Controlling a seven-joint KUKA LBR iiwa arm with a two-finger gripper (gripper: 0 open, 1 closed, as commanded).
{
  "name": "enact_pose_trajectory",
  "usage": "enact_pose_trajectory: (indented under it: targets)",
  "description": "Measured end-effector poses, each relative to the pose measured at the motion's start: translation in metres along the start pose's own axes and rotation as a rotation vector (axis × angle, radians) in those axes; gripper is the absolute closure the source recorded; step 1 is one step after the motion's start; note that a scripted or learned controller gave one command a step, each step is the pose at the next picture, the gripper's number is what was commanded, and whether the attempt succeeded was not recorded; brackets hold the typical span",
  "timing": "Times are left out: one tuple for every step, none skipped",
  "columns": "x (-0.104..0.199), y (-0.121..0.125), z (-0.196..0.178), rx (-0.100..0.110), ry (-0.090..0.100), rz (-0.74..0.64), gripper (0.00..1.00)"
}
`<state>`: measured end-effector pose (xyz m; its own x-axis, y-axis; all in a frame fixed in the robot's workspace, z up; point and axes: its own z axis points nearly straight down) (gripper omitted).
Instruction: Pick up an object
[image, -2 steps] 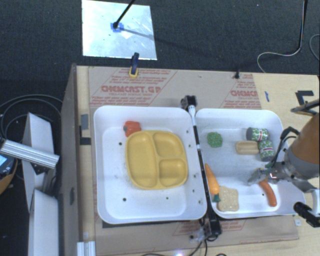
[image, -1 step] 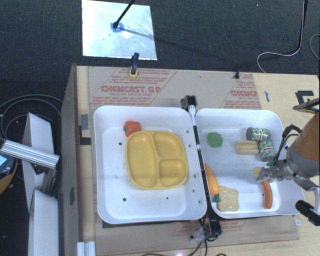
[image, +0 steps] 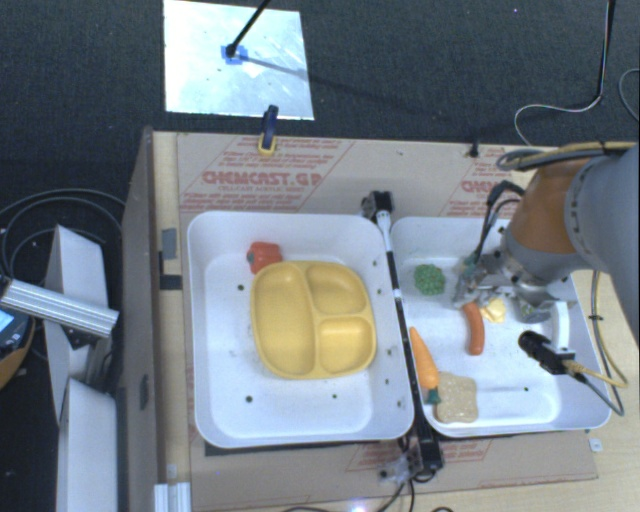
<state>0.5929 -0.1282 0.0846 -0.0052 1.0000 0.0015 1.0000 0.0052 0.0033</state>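
Note:
My gripper (image: 483, 287) hangs low over the back middle of the right bin (image: 575, 405), on the grey arm with its orange band (image: 540, 215) coming in from the right. Just below it lies an orange-red sausage (image: 473, 329), and a small yellow piece (image: 496, 312) sits beside the gripper's lower right. A green broccoli floret (image: 430, 279) lies to the gripper's left. Nearer the front, an orange carrot (image: 425, 361) rests along the bin's left wall, with a slice of toast (image: 457, 398) by it.
The left bin (image: 225, 400) holds a yellow divided plate (image: 312, 318) and a red piece (image: 264, 255) at its back left. A black divider strip (image: 398, 300) runs between the bins. Cables (image: 560, 130) trail behind the arm.

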Motion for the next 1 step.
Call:
enact_pose_trajectory:
  targets:
    - [0.0793, -0.0255, -0.1008, -0.001, 0.000, 0.000, 1.00]
